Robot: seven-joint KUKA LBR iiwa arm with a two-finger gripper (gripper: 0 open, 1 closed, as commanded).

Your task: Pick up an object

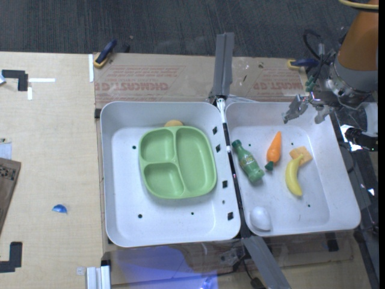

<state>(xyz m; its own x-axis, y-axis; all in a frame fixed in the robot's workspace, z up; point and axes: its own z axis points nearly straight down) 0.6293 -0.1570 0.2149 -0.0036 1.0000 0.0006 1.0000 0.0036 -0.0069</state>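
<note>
Overhead, pale wood bench, dark floor behind; end effector over right bin, grip state unclear.

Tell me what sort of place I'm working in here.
Most likely a robot lab test bench, not a kitchen. Two white bins sit on cardboard, the food looks like toys: a carrot, a banana, a green bottle, and the arm hangs over them.

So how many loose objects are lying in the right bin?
5: green bottle near the divider, carrot and banana centrally, orange piece above the banana, white egg-like object at the front.
</note>
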